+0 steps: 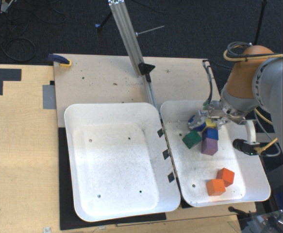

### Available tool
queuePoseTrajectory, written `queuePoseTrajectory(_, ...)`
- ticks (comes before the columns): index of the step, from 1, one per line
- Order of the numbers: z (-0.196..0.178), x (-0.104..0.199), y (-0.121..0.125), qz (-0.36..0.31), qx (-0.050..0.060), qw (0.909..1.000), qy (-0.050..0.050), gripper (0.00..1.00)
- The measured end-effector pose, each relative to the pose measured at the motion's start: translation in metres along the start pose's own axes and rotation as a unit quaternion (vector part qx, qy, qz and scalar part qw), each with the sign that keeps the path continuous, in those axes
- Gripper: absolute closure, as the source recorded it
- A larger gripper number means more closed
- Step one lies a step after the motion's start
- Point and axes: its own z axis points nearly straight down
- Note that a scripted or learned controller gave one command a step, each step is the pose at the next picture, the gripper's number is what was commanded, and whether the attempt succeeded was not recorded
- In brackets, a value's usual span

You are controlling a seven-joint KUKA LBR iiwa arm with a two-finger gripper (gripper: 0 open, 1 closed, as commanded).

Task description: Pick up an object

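Where the arm (250, 81) reaches in from your right, you see its grey body and orange band bent down over the far part of the right bin (258, 191), with the wrist tilted toward the middle of the bench. The gripper (210, 116) sits low over a small cluster of blocks near the bin's upper left area, and you cannot tell whether it is released or clenched, since its tip is lost among the blocks. Just under it lies a yellow block (211, 124), touching a blue block (212, 133) below it, with a purple block (209, 146) touching that one in turn. A green block (191, 140) lies just beside the purple one on its left, and a pale blue piece (197, 123) sits beside the gripper's left. Well apart, toward the near edge of the same bin, two orange blocks (221, 182) rest touching each other. The left bin (78, 130) lies alongside, its rim against the right bin's. A slanted metal rail (126, 33) rises behind the bins.
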Motion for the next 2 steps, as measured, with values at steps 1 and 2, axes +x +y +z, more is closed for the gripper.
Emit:
queuePoseTrajectory(1, -0.059, -0.001, 0.008, -0.002, -0.004, 1.0000, -0.001, 1.00)
queuePoseTrajectory(2, -0.102, 0.002, 0.005, -0.002, -0.003, 1.0000, -0.001, 1.00)
